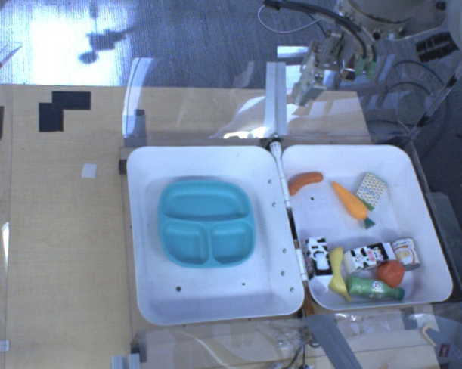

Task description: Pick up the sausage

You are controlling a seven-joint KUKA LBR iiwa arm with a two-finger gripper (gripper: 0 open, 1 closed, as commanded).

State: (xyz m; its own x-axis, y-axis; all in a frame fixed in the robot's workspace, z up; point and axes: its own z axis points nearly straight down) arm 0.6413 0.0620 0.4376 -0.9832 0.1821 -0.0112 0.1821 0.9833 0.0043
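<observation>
The sausage (305, 182) lies well below the jaws (316, 77), at the top left of the right bin (412, 173); whether the jaws are spread I cannot tell. That bin also holds a carrot (351, 201), a small box (371, 189), a banana (337, 273), a can (405, 252) and cartons, while the left bin (149, 221), lower left of the jaws, holds a blue divided plate (206, 222).

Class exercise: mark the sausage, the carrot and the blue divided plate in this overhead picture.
sausage (305, 182), camera view, middle of its body.
carrot (349, 201), camera view, orange body.
blue divided plate (204, 200), camera view, floor of its large compartment.
</observation>
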